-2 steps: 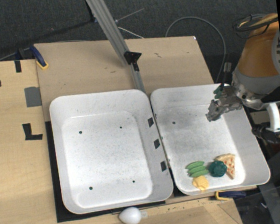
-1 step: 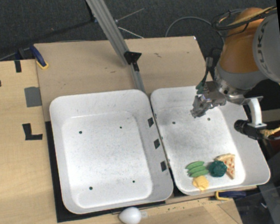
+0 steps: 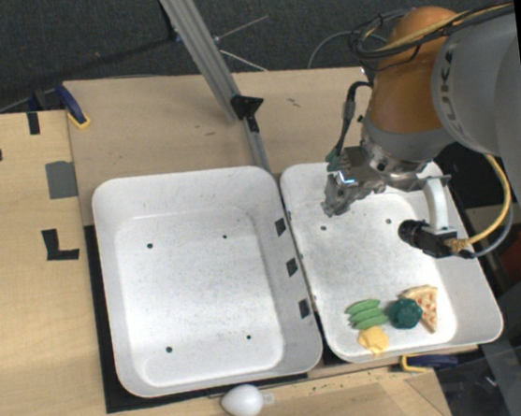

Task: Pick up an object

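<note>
In the right bin (image 3: 341, 249) a small cluster of toy food lies near the front: a green pea pod (image 3: 366, 312), a yellow piece (image 3: 373, 337), a dark green broccoli-like piece (image 3: 405, 314) and a tan pizza slice (image 3: 426, 305). My gripper (image 3: 337, 194) hangs over the far left part of the right bin, well behind that cluster. Nothing shows between its fingers.
The left bin (image 3: 126, 266) stands beside the right one, with a raised divider between them. A white egg-shaped object (image 3: 243, 401) lies on the bench in front of the left bin. A grey metal pole (image 3: 209, 58) slants down behind the bins.
</note>
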`<state>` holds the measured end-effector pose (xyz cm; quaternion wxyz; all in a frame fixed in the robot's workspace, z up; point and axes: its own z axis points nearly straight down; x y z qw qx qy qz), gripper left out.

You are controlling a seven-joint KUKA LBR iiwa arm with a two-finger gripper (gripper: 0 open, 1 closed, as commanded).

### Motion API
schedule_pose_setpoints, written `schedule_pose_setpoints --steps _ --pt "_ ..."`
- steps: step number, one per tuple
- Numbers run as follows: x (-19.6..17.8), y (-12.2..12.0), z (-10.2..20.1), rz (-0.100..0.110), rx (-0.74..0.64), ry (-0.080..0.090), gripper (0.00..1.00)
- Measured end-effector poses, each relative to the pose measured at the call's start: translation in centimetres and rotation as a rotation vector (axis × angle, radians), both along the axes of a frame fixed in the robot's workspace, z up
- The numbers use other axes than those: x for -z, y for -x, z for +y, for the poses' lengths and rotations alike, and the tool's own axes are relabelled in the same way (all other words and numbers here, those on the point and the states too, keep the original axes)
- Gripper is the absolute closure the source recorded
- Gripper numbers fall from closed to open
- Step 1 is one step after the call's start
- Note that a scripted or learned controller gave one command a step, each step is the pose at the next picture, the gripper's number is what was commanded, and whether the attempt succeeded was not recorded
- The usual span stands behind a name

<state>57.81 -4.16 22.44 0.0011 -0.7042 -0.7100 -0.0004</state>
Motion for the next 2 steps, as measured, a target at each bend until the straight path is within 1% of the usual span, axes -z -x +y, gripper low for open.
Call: schedule_pose_setpoints --steps 1,2 --pt "0.7 -1.0 4.6 0.001 0.002 0.002 1.0" --pt "0.0 -1.2 9.1 0.001 0.001 0.001 1.0"
